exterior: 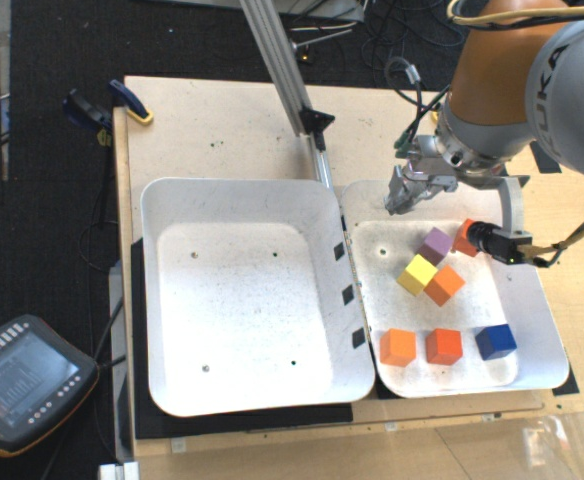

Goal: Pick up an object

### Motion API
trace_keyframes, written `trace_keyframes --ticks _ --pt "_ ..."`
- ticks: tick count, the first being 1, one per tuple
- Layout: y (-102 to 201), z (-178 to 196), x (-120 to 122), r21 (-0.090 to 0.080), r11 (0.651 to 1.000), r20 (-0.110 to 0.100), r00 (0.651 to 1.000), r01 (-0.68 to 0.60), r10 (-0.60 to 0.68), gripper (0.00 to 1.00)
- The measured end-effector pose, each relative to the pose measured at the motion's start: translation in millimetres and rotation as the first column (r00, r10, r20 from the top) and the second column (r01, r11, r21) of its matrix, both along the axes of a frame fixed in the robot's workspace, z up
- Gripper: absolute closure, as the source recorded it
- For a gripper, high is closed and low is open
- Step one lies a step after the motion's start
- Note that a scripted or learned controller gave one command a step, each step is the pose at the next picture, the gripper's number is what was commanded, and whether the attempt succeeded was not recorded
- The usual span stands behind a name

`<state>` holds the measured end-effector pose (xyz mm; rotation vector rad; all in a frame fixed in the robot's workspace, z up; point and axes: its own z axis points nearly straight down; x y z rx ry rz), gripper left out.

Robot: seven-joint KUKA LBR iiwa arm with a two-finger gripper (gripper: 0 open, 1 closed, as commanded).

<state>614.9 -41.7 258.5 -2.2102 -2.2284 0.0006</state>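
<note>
Presently the gripper [404, 200] hangs over the far edge of the right bin [544, 368], close to the seam it shares with the left bin [162, 218]. Whether it is open or closed cannot be told from this angle, and nothing shows in its grasp.

All blocks lie in the right bin, nearer the camera than the gripper. Closest to it is the purple block [436, 242], just beyond the gripper toward the arm's side. Touching that block on its near side is the yellow block [418, 274], and an orange block [445, 284] sits against the yellow one. A red-orange block [465, 238] lies beside the purple one, partly hidden behind a black fitting [494, 242] on the arm.

Farther from the gripper, along the near wall of the bin, three blocks stand in a row, apart from one another: an orange cube [398, 347], a red cube [444, 347] and a blue cube [495, 341].
</note>
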Motion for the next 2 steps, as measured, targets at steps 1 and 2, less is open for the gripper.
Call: trace_keyframes --ticks 1,2 --pt "56.0 -6.9 -13.0 0.000 1.000 0.000 1.000 -0.001 0.001 1.00" --pt "102.8 -1.6 -38.8 0.000 1.000 0.000 1.000 0.000 0.000 1.00"
